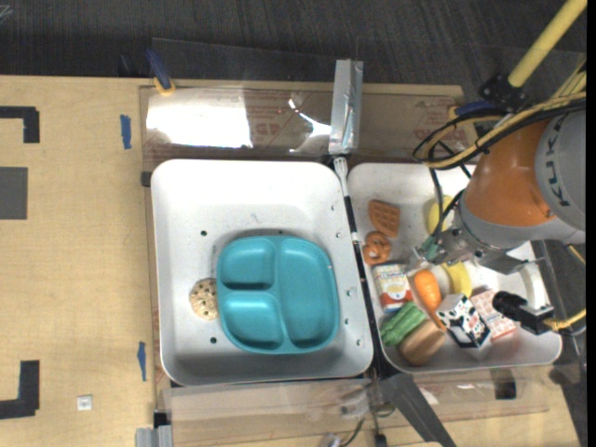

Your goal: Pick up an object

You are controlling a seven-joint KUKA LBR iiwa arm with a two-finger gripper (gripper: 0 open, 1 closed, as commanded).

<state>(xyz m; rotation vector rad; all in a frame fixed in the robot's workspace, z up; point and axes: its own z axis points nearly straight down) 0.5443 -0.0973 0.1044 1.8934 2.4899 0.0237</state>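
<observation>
A cluster of toy food fills the right bin point(400, 177) at the lower right of the frame: an orange carrot point(426, 290), a yellow piece point(458, 276) just beside it, a cow-patterned carton point(465, 322) below. The arm's wrist hangs directly over them, hiding the gripper point(445, 250), so whether it is apart or together cannot be told. This looks like the reach stage; next it likely must descend onto one item. The left bin point(177, 250) holds a teal divided tray point(277, 291) and a cookie point(204, 298).

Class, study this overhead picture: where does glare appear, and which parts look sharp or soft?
Camera view: strong glare whitens the clear panel behind the left bin; the teal tray casts a soft shadow; the cookie looks slightly soft; the arm looms large and blurred.
</observation>
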